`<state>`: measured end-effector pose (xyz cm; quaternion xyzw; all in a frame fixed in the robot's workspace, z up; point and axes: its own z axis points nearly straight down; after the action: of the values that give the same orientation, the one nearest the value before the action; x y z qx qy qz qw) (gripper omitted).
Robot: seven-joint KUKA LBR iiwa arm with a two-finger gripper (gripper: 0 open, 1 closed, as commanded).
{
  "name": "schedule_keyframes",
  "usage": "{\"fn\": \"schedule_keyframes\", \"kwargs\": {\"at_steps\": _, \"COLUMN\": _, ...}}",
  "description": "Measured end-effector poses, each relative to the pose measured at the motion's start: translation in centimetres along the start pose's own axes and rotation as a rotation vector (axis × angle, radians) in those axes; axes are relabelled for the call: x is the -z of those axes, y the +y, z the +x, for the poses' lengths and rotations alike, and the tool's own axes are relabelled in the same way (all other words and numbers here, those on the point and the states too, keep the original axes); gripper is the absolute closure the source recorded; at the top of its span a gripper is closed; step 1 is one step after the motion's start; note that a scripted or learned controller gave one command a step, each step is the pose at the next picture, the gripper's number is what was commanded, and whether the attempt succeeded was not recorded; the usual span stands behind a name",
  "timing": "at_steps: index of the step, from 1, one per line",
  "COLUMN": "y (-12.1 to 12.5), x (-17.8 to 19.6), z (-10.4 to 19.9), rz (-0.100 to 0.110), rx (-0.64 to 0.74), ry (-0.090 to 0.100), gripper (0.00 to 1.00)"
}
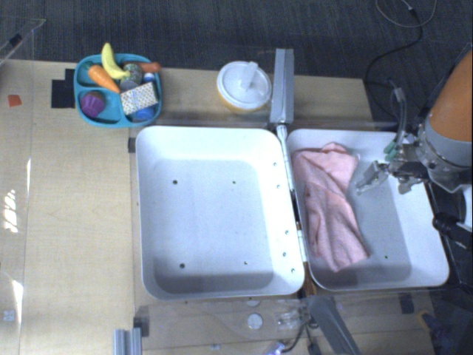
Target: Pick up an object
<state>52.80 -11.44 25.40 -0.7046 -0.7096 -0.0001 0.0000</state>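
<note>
A crumpled pink cloth [325, 205] lies along the left side of the right bin [421, 272], stretching from its far wall almost to its near wall. My gripper [384, 183] hangs over the same bin, just right of the cloth's upper part and apart from it. It is open, and nothing sits between its fingers. The arm with its orange band [452, 109] comes in from the right edge.
The left bin [148, 220] sits beside the right one, with a metal divider rail [281, 87] behind their shared edge. Behind the bins stand a white lidded bowl [244, 86] and a blue tray of toy food [117, 89]. Cables run near the arm at the right.
</note>
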Motion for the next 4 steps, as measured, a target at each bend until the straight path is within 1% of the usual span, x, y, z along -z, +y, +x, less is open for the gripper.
{"fn": "schedule_keyframes", "kwargs": {"at_steps": 1, "y": -1.5, "x": -16.0, "z": 1.3, "rz": -0.009, "rx": 0.022, "ry": 0.001, "gripper": 0.0}}
{"fn": "schedule_keyframes", "kwargs": {"at_steps": 2, "y": 3.8, "x": -16.4, "z": 0.0, "rz": -0.017, "rx": 0.05, "ry": -0.001, "gripper": 0.0}}
{"fn": "schedule_keyframes", "kwargs": {"at_steps": 3, "y": 9.1, "x": -16.4, "z": 2.5, "rz": -0.017, "rx": 0.103, "ry": -0.002, "gripper": 0.0}}
{"fn": "schedule_keyframes", "kwargs": {"at_steps": 4, "y": 9.3, "x": -15.4, "z": 2.8, "rz": -0.019, "rx": 0.107, "ry": 0.001, "gripper": 1.0}}
